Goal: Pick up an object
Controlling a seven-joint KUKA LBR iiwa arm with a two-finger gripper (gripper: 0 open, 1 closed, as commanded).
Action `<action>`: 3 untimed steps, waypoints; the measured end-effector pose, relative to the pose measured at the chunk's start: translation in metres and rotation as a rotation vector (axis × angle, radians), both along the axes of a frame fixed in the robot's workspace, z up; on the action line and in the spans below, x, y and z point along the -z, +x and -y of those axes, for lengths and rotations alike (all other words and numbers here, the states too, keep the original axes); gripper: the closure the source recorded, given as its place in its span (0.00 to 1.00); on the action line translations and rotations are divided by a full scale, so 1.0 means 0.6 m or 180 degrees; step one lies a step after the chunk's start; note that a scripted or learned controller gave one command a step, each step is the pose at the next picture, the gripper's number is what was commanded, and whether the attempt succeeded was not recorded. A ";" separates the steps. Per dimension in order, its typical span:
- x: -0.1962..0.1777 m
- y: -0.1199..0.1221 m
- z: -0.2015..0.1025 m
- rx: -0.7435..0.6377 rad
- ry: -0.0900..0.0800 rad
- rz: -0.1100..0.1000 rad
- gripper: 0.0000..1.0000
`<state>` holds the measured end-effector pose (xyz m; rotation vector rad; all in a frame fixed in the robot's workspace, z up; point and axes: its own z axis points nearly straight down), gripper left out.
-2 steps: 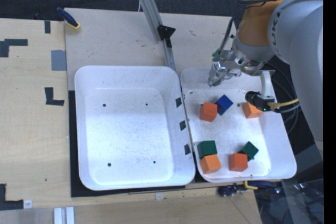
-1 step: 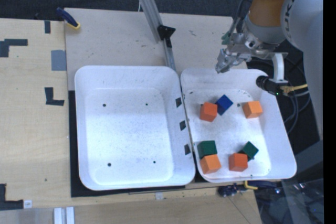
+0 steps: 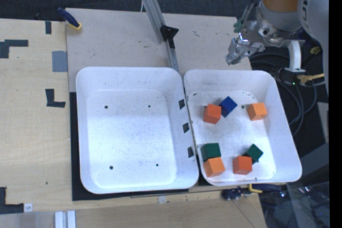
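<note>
Blocks, small painted wooden-looking cubes in orange [image 3: 212, 114], blue [image 3: 228, 105] and green [image 3: 211, 150], are lying in the right white bin [image 3: 278, 115]; likely light and rigid, best pinched across flat opposite faces. Hand [image 3: 236, 54] is hovering beyond the bin's far rim, carrying nothing.

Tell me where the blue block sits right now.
The blue block lies in the right bin, in its upper half, touching the right side of an orange block.
</note>
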<state>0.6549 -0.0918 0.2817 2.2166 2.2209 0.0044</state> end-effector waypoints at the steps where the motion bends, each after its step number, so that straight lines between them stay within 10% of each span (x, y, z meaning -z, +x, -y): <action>1: 0.034 -0.031 -0.081 -0.0010 0.0005 -0.0023 1.00; 3: 0.077 -0.111 -0.247 -0.0010 0.0004 -0.0030 1.00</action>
